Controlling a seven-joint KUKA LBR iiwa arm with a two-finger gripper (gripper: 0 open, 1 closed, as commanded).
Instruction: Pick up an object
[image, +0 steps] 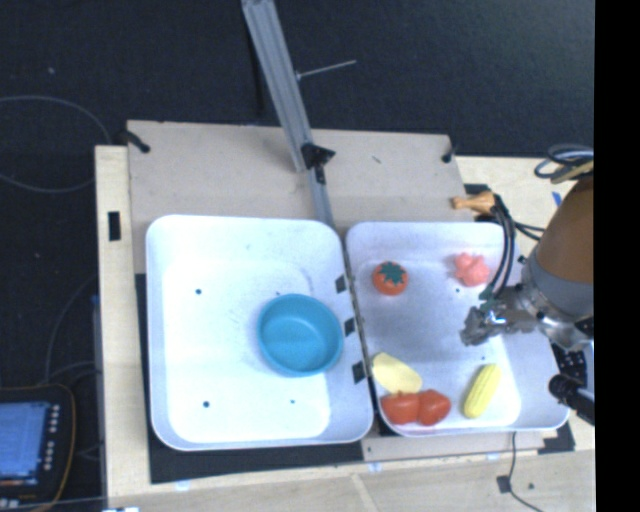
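Five toys lie in the right bin (430, 250): one tomato (391, 278) and one pink piece (470, 268) near its far edge; one yellow piece (396, 375), one red pepper (416, 407) and one corn cob (481, 390) along its near edge. One blue bowl (298, 334) sits in the left bin (200, 260). The gripper (481, 327) hangs by the right edge, its grip unclear.

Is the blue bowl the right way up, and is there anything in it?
The blue bowl sits upright in the left bin, its open side facing up. Its inside shows plain blue, with nothing in it.

A grey metal pole (285, 90) slants above what looks like a small blue-lit screen (25, 440).
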